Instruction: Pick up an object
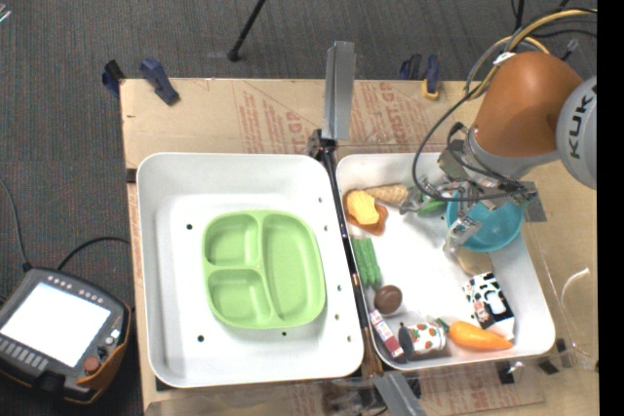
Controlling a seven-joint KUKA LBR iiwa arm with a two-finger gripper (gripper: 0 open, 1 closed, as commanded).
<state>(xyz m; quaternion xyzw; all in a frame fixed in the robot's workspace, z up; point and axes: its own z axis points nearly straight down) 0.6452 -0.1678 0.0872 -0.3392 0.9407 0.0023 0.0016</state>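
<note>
My gripper hangs low over the back right part of the right bin, right at a teal bowl whose left rim it overlaps. Its body and cables hide part of the bowl. Left of it lie a yellow-orange fruit and a beige piece. Toward the front are a green bean pod, a brown ball, a small printed can, a red tube, an orange pepper and a black-and-white card.
The left bin holds a light green divided plate. A grey post stands behind the seam between the bins. Blue clamps grip the bench's back edge. A teach pendant lies on the floor at lower left.
</note>
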